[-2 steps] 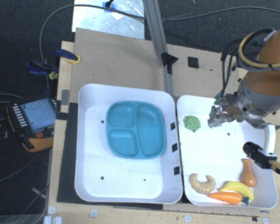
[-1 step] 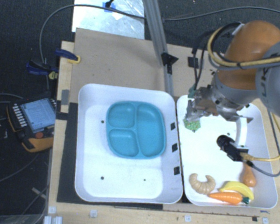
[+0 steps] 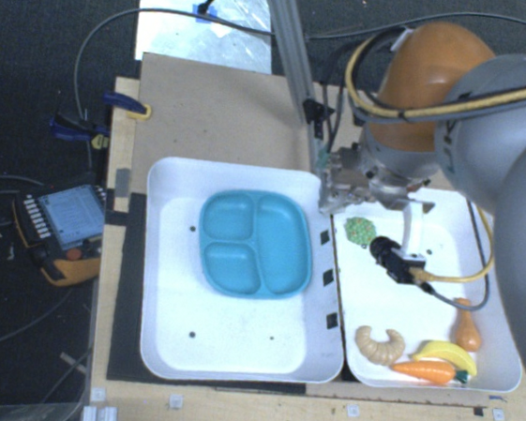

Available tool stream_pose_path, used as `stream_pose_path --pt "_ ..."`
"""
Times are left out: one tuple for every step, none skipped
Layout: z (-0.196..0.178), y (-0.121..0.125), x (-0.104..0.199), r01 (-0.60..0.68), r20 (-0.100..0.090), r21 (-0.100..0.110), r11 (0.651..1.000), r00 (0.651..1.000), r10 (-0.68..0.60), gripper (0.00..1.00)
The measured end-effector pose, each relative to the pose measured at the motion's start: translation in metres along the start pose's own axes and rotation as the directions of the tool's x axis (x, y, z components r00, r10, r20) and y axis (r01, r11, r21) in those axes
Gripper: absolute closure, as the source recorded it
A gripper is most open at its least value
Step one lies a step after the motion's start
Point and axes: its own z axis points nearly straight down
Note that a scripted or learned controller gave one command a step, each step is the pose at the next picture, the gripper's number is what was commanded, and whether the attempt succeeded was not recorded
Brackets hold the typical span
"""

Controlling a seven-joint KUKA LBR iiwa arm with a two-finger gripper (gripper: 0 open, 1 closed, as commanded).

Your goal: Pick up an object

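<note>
The arm (image 3: 500, 119) is reaching in from the upper right of the frame, its gripper (image 3: 345, 193) hanging over the upper left corner of the right bin (image 3: 499, 378); whether the claw is released or clenched cannot be told. The left bin (image 3: 159, 335) is bearing a blue tray (image 3: 255, 242). In the right bin, a green lump (image 3: 361, 231) is lying just below the gripper, while a croissant (image 3: 378, 344), banana (image 3: 450, 354), carrot (image 3: 426, 371) and small pear (image 3: 466, 329) are resting near the lower right. All are likely light, rigid, smooth toys; the lump's middle is probably offering the nearest hold. No legible writing is showing.
</note>
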Motion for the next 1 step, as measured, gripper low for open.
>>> stream_pose_path --pt "0.0161 0.0174 0.0504 0.0 -0.001 0.001 1.0 1.0 0.0 1.0"
